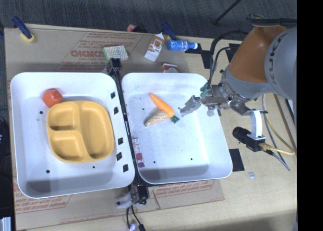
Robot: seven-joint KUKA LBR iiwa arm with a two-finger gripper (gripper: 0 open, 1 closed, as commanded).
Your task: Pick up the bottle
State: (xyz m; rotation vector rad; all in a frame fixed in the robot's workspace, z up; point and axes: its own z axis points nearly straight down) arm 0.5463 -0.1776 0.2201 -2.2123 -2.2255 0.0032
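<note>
- Gripper [190, 107] over the right bin [212, 162], near its right wall, fingers spread slightly apart with nothing between them; tips just beside the green end of the carrot [162, 105], contact not clear.
- Grey arm [262, 66] with orange band reaching in from the right.
- Bottle [180, 46], blue with a white cap, lying on its side on the bench beyond the right bin's far edge, well apart from the gripper; label print too small to read.
- Small carton [154, 47] left of the bottle, red-and-white print, unreadable.
- Reddish printed lettering on the cardboard sheet [88, 48] under the bins, too blurred to make out.
- Pale tan piece [155, 119] touching the carrot in the right bin.
- Yellow divided tray [81, 130] and red round item [52, 96] in the left bin [25, 174].
</note>
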